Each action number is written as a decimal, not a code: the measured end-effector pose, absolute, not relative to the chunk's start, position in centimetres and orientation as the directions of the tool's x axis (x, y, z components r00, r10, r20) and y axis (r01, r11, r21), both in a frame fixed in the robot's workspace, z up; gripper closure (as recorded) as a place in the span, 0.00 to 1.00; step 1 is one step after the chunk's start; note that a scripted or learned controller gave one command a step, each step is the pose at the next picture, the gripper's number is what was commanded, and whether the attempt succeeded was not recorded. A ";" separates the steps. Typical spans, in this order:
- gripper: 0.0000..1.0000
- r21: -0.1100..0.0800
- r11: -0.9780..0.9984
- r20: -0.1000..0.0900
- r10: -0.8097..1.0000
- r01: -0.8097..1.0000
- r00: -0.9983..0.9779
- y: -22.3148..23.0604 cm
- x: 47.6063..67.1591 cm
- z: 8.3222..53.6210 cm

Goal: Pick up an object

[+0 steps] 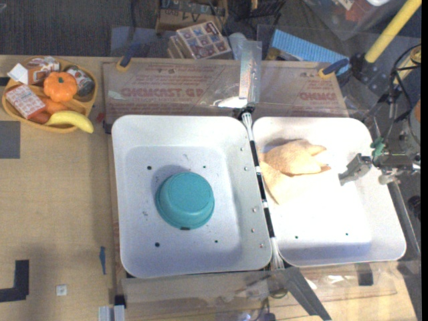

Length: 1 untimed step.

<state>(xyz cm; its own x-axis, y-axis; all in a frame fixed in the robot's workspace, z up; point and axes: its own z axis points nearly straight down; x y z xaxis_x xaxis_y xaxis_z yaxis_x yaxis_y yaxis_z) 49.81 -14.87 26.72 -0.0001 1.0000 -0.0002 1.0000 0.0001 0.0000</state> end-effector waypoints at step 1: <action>0.00 0.003 0.107 -0.001 0.994 0.994 -0.107 -8.7 58.6 22.7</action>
